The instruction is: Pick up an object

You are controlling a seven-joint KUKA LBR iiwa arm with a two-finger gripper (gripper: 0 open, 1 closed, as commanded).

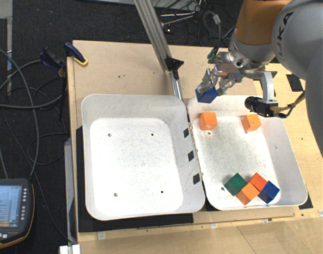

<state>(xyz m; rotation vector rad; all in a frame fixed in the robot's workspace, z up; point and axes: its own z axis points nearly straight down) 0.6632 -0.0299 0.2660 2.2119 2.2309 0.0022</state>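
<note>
My gripper [210, 89] hangs over the far left corner of the right bin [288, 157], shut on a small blue block [205, 94] that shows between its fingers, lifted off the bin floor. Just below it an orange cube [208, 121] lies on the bin floor, and a second orange cube [251, 123] lies to its right. At the bin's near side a green cube [236, 184], two orange cubes [249, 193] [258, 182] and a blue cube [269, 191] sit clustered together.
The left bin [98, 142] stands beside the right one, their rims touching. A slanted metal rail [156, 33] runs down to the bins' far junction. The arm's black cable fitting [259, 106] hangs over the right bin's far edge.
</note>
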